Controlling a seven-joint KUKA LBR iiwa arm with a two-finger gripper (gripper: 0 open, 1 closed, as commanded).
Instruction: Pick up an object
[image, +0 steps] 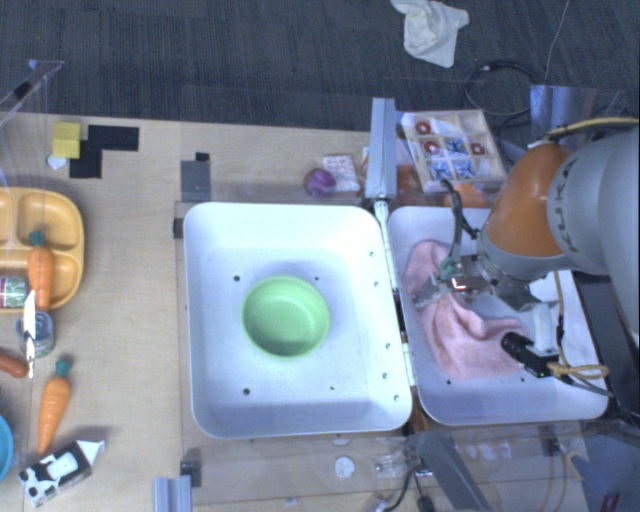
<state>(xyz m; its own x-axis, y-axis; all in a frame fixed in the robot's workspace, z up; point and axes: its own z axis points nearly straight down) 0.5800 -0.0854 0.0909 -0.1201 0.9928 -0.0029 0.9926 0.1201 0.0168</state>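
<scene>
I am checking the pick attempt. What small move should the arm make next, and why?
Probably a short descent straight down onto the pink cloth. The end effector sits low over the cloth's upper part in the right bin, and nothing else lies under it. The green bowl is in the left bin, much farther away.

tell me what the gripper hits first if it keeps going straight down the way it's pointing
Most likely the pink cloth in the right bin: the gripper points down right over it. Depth is hard to judge from this slanted view, so it may already be touching.
</scene>
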